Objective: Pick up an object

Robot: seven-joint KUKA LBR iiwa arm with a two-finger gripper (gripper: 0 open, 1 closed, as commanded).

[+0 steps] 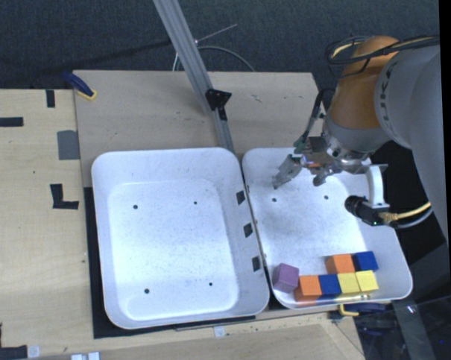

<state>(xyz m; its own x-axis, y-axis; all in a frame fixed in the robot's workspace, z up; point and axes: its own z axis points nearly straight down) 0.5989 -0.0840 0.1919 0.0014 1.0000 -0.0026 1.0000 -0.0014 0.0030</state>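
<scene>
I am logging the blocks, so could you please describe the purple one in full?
The purple block is a small, matte cube in pale violet, lying slightly turned at the near left corner of the right bin. It sits just left of an orange block and apart from the claw, which is above the bin's far end.

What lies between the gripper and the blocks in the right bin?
Bare white bin floor. In the camera view the gripper is open at the far end of the right bin; the blocks cluster along its near edge.
</scene>
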